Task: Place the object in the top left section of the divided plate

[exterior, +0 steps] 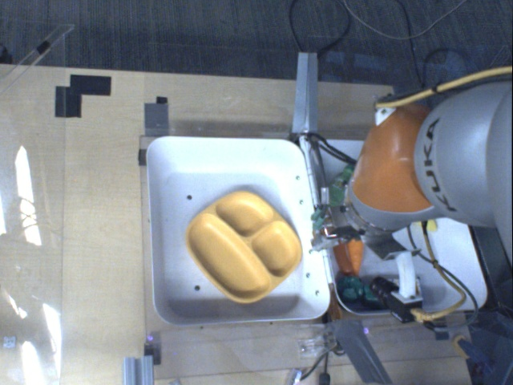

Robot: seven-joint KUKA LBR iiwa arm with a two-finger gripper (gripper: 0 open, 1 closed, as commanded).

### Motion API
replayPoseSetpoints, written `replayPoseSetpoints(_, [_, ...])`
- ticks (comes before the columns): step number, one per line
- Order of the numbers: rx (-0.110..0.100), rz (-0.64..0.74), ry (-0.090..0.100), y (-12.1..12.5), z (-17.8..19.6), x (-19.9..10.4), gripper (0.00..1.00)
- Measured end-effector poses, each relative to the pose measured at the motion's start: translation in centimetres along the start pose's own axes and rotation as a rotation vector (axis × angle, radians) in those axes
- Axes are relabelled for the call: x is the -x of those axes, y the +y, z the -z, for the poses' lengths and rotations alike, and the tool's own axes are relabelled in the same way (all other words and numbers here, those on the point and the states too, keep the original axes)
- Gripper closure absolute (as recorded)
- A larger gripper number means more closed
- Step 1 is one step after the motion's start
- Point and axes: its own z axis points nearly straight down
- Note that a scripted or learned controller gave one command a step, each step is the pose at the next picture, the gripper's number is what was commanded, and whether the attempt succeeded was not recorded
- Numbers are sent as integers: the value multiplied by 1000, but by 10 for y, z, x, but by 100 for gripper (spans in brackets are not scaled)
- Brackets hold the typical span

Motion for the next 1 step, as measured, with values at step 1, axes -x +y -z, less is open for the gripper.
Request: replayPoseSetpoints(1, [-1,-105,0,28,0,-29,100])
